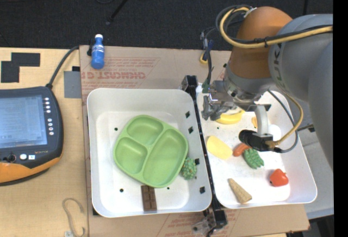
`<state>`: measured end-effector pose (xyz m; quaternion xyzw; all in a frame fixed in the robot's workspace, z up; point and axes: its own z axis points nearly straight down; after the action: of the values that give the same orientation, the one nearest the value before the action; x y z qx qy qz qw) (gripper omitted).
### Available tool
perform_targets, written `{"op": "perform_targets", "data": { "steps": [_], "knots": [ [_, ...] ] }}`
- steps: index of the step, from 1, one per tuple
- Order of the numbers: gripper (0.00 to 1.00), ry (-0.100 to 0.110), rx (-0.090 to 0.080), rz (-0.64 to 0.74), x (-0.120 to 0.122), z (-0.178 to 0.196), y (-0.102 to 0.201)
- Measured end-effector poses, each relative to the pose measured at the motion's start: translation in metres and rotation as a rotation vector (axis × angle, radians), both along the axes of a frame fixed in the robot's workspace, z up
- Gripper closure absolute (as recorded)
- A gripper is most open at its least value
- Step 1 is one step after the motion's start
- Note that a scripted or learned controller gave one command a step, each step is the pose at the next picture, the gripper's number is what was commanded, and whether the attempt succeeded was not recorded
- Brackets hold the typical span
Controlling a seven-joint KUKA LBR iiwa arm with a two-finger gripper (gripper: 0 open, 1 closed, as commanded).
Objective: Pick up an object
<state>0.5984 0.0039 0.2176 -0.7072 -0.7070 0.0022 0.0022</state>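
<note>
Nothing lifted yet: pincer (pixel 216 112) low over right bin's (pixel 304 187) top-left corner, just beside banana (pixel 230 118). Grip state impossible to tell. Grasp and lift apparently left to do.

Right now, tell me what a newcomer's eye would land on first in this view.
First comes the big grey arm with its orange band, reaching in from the right over the right bin, its gripper low near a yellow banana. Next is the bright green divided plate lying in the left bin. A blue bottle lies on the cardboard behind the bins.
</note>
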Motion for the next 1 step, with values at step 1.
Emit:
{"op": "perform_targets", "data": {
  "steps": [1],
  "knots": [
    [1.0,-0.004,0.0,0.001,-0.0001,0.0115,0.0048]
  ]
}}
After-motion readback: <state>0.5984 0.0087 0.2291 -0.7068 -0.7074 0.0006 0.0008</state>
